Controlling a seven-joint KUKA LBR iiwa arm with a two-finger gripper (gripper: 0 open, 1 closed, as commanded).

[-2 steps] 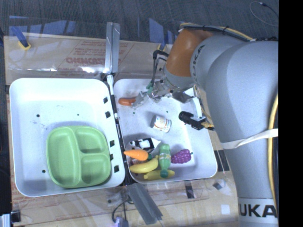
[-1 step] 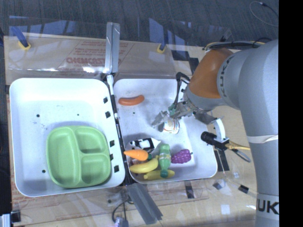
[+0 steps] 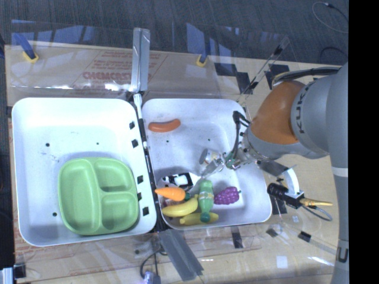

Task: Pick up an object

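Note:
My gripper [image 3: 208,163] hovers over the middle of the right bin [image 3: 249,114], reaching in from the right. It is open, with nothing between its fingers. Just below it stands a green bottle [image 3: 205,197], with purple grapes [image 3: 227,196] to the bottle's right. A carrot [image 3: 170,192], a banana [image 3: 180,207] and another yellow piece [image 3: 198,219] lie along the bin's front left corner. A black and white item [image 3: 175,180] sits left of the gripper. An orange-red sausage [image 3: 164,125] lies alone near the back left of this bin.
The left bin [image 3: 35,123] holds a green divided plate [image 3: 98,194] at its front. A grey divider post [image 3: 141,58] rises between the bins at the back. The arm's orange band [image 3: 275,120] overhangs the right bin's right wall.

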